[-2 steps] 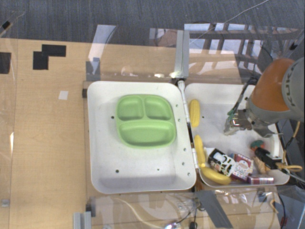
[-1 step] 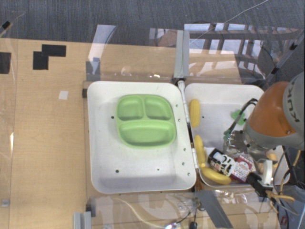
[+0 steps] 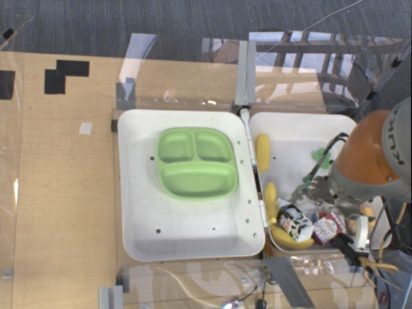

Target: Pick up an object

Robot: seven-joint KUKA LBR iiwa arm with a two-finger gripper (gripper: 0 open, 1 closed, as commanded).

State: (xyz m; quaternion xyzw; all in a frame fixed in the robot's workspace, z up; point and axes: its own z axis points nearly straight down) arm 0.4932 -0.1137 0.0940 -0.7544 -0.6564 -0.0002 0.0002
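On the worktop (image 3: 58, 192), the left bin (image 3: 138, 172) holds a green plate (image 3: 196, 163). In the right bin (image 3: 293, 131), bananas (image 3: 262, 152) lie along the left wall and front. A black-and-white toy (image 3: 295, 222) and red packet (image 3: 328, 227) sit just below the arm (image 3: 367, 153), whose jaws are hidden, so their state cannot be told.

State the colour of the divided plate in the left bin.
Light green. The divided plate shows plainly in the camera view.
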